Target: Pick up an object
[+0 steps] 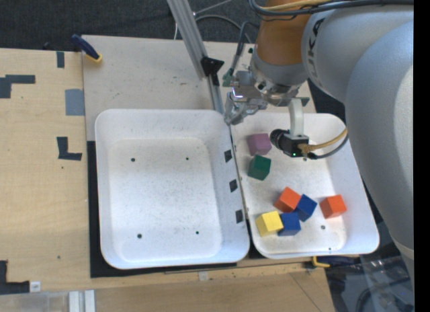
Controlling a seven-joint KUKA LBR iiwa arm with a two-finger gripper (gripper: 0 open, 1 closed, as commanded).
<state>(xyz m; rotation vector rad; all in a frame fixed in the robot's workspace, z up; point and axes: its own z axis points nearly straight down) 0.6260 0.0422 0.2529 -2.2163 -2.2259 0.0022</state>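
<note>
Gripper [236, 111] over right bin's [356, 237] upper-left corner, near the divider; finger state cannot tell. Pink block [259, 144] and green block [259, 167] lie just below it; other blocks cluster lower in the bin.

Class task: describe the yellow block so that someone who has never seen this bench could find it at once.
Start at the right-hand shallow white bin, the one under the grey arm. Go to its near edge, where a cluster of small cubes lies. The small yellow cube is the leftmost of that cluster, touching a blue cube, and is the one yellow piece in the bin.
</note>
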